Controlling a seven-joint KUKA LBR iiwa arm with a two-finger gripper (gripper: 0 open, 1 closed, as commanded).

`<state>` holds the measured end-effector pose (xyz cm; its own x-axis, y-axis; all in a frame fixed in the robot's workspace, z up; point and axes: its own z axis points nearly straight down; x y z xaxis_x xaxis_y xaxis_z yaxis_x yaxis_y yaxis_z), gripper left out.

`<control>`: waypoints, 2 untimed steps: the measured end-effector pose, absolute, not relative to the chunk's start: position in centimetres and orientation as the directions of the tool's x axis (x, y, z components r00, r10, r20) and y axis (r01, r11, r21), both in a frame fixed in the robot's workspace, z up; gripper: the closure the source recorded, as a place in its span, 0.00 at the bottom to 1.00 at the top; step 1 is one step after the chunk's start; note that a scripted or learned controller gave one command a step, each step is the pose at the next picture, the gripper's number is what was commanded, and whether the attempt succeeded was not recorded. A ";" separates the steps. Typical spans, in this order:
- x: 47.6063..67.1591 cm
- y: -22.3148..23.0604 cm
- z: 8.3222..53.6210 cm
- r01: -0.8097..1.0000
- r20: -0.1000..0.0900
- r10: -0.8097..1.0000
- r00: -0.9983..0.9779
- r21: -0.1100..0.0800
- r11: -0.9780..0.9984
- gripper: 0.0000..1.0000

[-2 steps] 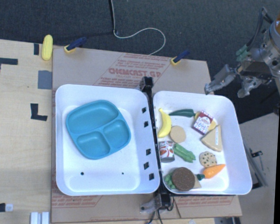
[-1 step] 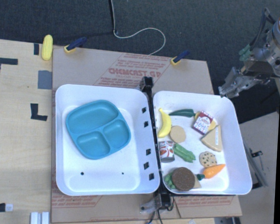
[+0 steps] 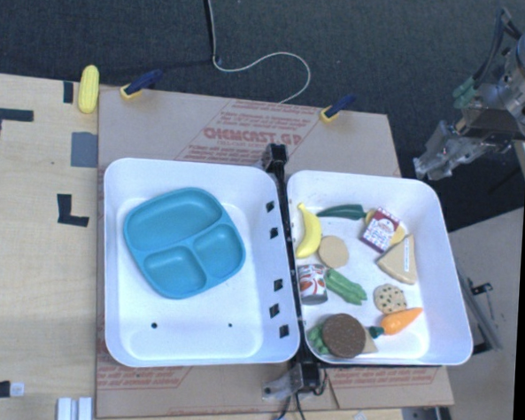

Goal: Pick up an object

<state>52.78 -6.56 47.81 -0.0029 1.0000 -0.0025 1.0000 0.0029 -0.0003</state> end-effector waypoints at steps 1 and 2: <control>52.8 -6.5 48.8 1.000 -0.003 1.000 -0.003 -0.001 0.003 1.00; 52.9 -6.5 49.8 1.000 -0.004 1.000 -0.004 -0.001 0.004 1.00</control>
<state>52.86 -6.51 49.79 -0.0042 1.0000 -0.0042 1.0000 0.0042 -0.0009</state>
